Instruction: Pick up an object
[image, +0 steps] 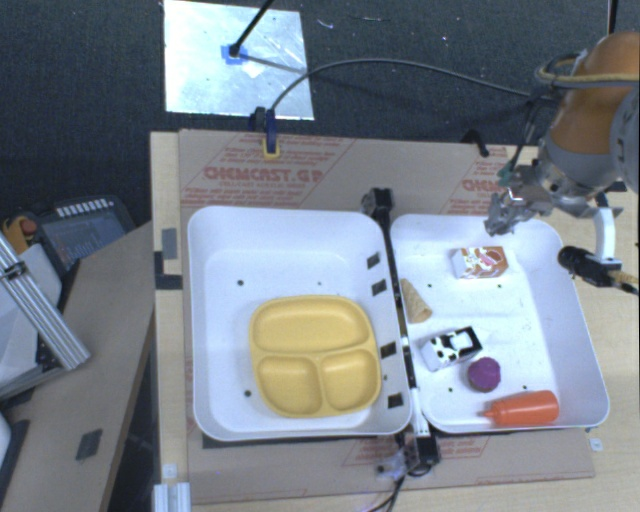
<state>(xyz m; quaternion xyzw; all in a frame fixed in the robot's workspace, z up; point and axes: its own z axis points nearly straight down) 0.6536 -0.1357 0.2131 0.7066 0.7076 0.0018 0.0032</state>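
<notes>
The right bin (575, 330) holds several small objects: a white and red snack packet (478, 262) near its far side, a tan cone (415, 299) by the left wall, a black and white toy cow (451, 348), a purple ball (485, 374) and an orange bottle (521, 408) along the front. My gripper (504, 219) hangs over the bin's far rim, up and to the right of the packet, clear of every object. Nothing is visibly held.
The left bin (215, 300) carries a yellow divided plate (314, 354). A black cable runs across the cardboard behind the bins. A silver sheet (238, 60) lies at the back. A side table with gear stands at the far left.
</notes>
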